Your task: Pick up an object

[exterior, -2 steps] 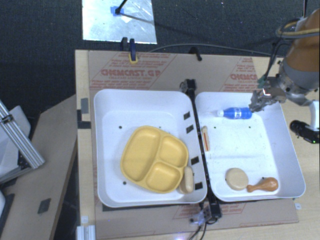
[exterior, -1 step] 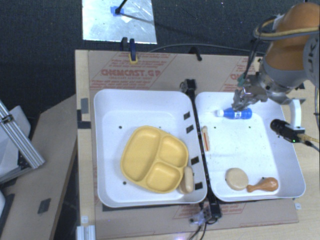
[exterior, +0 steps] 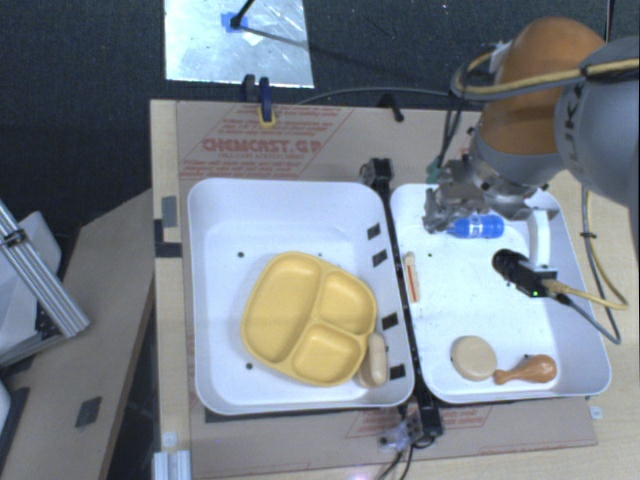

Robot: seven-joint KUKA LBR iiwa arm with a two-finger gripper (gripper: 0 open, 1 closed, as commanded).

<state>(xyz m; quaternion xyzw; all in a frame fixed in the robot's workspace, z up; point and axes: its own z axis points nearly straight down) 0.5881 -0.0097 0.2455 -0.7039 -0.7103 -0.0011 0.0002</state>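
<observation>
My gripper (exterior: 443,211) hangs over the far part of the right bin (exterior: 580,298), close to its left wall. A small blue bottle (exterior: 478,228) lies on the bin floor just right of the gripper, touching or nearly touching it. Nothing shows as lifted off the floor. Nearer the front of the same bin lie a round beige disc (exterior: 472,356) and an orange-brown pear-shaped piece (exterior: 526,370). A thin orange stick (exterior: 410,276) rests along the bin's left wall.
The left bin (exterior: 225,228) holds a yellow divided plate (exterior: 308,318) with a beige oblong piece (exterior: 375,359) at its right edge. The arm's grey body and orange band reach in over the right bin's far right corner.
</observation>
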